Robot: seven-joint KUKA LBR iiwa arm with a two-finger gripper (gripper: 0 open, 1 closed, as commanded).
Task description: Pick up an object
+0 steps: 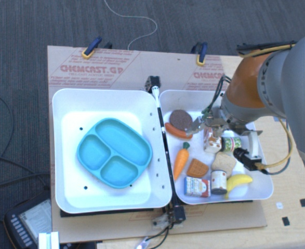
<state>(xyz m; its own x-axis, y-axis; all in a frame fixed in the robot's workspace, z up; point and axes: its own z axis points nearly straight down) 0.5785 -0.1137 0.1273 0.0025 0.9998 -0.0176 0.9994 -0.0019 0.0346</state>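
Fingers (210, 124) low in the right bin (266, 191) beside a small carton (212, 141), their spread impossible to tell.

The fingers (210, 129) are lowered into the right bin (266, 190), above a small carton (212, 141); a jar (231, 142) is seen beside, a carrot (181, 161) further off.
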